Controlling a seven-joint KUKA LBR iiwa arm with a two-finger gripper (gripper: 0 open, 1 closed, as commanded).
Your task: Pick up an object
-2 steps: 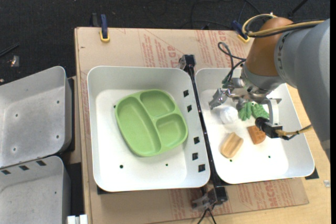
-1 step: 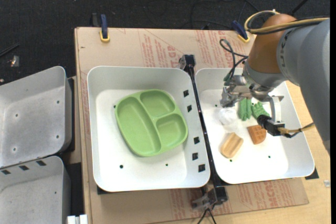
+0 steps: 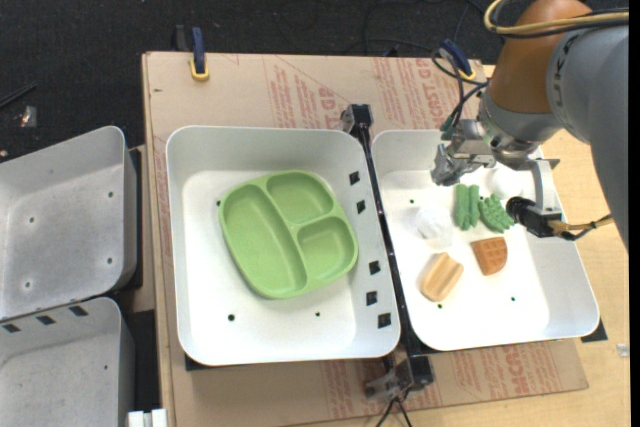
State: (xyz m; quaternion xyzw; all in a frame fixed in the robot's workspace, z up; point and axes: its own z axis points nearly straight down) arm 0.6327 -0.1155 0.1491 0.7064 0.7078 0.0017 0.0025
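Note:
The right bin (image 3: pixel 566 313) holds a smooth green pod (image 3: pixel 466 206) next to a bumpy green piece (image 3: pixel 494 213), with an orange wedge (image 3: pixel 489 255) and a tan bread roll (image 3: pixel 441 276) nearer the front. A small whitish translucent item (image 3: pixel 434 225) lies left of the pod. My gripper (image 3: pixel 452 165) hangs over the bin's back part, just above and behind the green pod's far end. The wrist hides its fingertips, and nothing shows held in it.
A green divided plate (image 3: pixel 288 233) lies in the left bin (image 3: pixel 200 320). A black divider (image 3: pixel 378 225) runs between the bins. The arm's grey body and orange band (image 3: pixel 530 55) cover the right bin's back right corner. White panels (image 3: pixel 60 215) lie left of the bench.

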